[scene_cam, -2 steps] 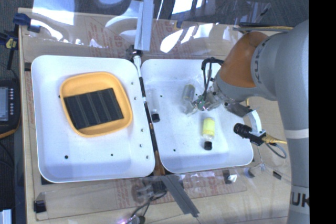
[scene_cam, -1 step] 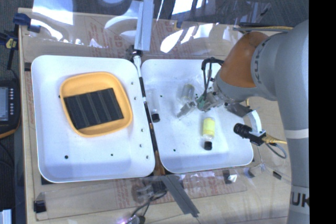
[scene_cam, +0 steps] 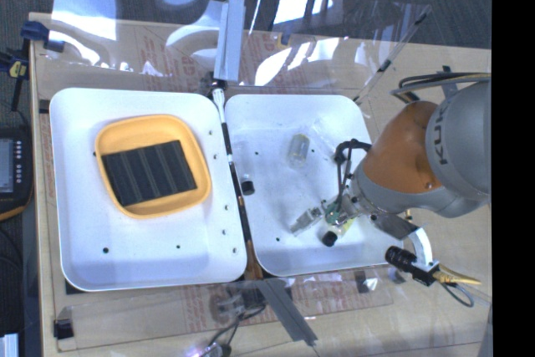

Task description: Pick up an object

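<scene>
The grey arm with its orange band (scene_cam: 399,156) reaches in from the right over the right bin (scene_cam: 276,117). My gripper (scene_cam: 320,219) is low over the front right part of that bin's floor. A small clear plastic thing (scene_cam: 298,148) lies on the bin floor behind the gripper, apart from it. A small black round piece (scene_cam: 328,238) sits right at the gripper's tip; I cannot tell whether it is held. The left bin (scene_cam: 75,247) holds a yellow tray (scene_cam: 107,140) with a black ribbed insert (scene_cam: 149,172).
A small black knob (scene_cam: 247,186) sits on the rim between the two bins. Clear plastic sheets (scene_cam: 334,21) stand up behind both bins. A dark device (scene_cam: 12,165) sits off the bench's left edge. Bare white floor lies in the right bin's left half.
</scene>
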Motion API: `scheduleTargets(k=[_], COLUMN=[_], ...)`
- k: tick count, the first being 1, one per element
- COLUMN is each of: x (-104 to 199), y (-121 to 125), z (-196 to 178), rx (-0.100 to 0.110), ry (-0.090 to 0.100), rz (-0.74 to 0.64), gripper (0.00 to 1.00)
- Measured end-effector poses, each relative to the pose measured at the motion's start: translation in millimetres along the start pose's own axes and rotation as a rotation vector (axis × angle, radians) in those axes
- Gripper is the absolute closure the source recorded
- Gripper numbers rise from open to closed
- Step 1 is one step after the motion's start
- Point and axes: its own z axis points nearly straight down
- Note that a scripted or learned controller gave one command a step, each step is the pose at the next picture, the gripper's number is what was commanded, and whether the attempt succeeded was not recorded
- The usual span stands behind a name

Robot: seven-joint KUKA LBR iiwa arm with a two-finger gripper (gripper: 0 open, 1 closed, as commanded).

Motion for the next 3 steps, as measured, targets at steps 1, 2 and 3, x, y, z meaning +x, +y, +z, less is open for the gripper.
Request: scheduleTargets(k=[1, 2, 3], x=[-26.8, -54.7, -27.8], y=[81.3, 161.6, 82.4], z=[-1.0, -2.4, -1.0], rx=[-0.002, -0.003, -0.001], ry=[-0.003, -0.004, -0.002], rz=[-0.109, -0.220, -0.276], gripper=[0.00, 0.00, 0.00])
